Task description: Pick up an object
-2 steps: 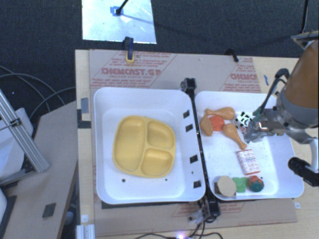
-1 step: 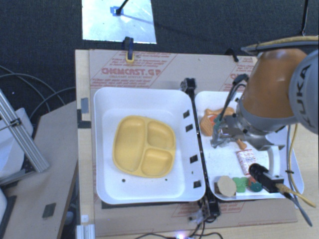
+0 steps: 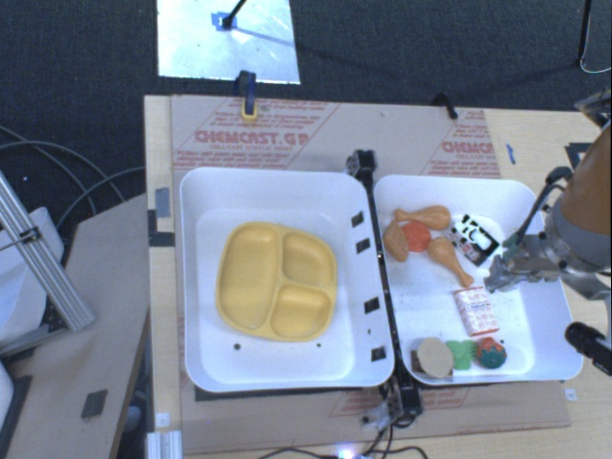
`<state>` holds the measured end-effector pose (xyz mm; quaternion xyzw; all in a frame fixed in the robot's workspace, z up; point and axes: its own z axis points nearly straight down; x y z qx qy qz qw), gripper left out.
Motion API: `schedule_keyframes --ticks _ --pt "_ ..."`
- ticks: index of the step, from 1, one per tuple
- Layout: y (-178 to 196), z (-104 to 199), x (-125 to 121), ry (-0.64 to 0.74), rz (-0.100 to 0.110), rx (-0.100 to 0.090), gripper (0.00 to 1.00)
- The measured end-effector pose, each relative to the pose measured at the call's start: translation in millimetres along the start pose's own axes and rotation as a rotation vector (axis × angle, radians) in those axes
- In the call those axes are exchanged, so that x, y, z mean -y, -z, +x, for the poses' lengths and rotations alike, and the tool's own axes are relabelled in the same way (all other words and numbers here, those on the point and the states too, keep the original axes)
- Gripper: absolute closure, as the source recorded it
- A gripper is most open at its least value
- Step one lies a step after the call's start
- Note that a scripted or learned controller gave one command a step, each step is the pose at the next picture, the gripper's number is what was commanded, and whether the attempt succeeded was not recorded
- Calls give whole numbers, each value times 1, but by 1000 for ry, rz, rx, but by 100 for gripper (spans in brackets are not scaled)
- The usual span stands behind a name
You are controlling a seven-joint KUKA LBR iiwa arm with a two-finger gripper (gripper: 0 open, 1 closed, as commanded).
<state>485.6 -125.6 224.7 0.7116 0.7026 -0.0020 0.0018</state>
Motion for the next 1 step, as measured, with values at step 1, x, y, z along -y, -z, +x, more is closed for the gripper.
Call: schedule_keyframes --ticks 1 --pt "1 9 -2 14 -2 -5 0"
